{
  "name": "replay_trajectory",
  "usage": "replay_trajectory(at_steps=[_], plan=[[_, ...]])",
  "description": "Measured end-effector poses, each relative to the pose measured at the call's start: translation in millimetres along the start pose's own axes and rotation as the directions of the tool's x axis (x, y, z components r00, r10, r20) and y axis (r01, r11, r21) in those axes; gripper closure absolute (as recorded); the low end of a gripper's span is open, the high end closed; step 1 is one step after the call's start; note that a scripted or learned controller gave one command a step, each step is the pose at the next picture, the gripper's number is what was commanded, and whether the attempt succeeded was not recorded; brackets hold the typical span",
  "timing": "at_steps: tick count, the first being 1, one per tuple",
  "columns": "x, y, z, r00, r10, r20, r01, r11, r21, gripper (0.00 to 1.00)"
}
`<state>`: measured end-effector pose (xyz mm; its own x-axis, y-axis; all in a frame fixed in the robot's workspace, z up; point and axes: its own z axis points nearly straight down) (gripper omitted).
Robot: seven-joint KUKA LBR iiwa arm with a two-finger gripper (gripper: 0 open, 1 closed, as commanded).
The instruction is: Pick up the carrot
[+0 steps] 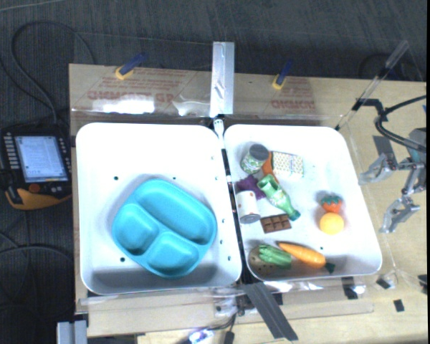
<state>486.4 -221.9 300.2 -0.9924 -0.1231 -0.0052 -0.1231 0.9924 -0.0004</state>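
Off the right bin's (358, 192) edge, pincer (405, 185) idle, can't tell its state. Carrot (301, 254) well apart, lying in the bin's near corner. Approach not begun; next: swing over, descend.

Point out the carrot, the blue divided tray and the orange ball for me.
carrot (301, 254), camera view, middle of its orange body.
blue divided tray (165, 225), camera view, ridge between its compartments.
orange ball (332, 223), camera view, centre of its top face.
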Motion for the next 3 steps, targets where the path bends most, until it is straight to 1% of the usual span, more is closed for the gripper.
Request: replay_trajectory(at_steps=[1, 2, 3], plan=[[-8.0, 19.1, 113.1, 0.977, -0.215, -0.006, 0.215, 0.977, -0.004, 0.0], [-20.1, -3.0, 209.5, 0.992, -0.129, 0.004, 0.129, 0.992, 0.002, 0.0], [-57.0, 11.8, 209.8, 0.983, -0.186, 0.004, 0.186, 0.983, 0.008, 0.0]])
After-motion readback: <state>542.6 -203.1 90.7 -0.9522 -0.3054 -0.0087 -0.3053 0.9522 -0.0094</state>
